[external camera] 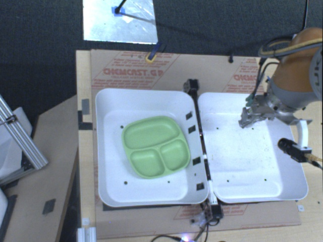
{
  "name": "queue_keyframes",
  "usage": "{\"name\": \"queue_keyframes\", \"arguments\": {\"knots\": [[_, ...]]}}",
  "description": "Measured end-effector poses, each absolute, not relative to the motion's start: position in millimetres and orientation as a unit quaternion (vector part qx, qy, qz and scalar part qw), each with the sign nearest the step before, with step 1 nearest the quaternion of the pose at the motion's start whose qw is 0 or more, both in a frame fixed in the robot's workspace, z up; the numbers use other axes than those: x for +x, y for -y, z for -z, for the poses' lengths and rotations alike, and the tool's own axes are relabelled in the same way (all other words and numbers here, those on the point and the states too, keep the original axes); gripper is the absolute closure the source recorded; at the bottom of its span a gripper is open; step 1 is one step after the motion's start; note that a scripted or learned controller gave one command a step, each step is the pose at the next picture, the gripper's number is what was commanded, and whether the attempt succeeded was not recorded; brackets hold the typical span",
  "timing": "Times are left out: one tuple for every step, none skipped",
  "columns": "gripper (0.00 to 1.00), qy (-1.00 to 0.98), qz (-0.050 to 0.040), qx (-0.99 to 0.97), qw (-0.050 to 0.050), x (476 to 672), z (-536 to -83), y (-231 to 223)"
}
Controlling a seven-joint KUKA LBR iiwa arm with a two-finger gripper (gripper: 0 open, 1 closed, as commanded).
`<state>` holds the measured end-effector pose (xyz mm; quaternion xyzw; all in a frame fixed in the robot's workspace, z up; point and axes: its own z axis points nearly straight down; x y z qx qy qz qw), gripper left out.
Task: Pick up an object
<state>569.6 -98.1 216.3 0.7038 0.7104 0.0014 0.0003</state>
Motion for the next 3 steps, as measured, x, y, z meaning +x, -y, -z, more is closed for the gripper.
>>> {"name": "queue_keyframes", "arguments": {"knots": [[1.00,-0.711,-0.0018,0.703,0.001,585.8,-230,51],[1.00,-0.711,-0.0023,0.704,0.001,617.9,-231,0],[1.00,-0.709,0.0000,0.706,0.000,613.3,-215,1]]}}
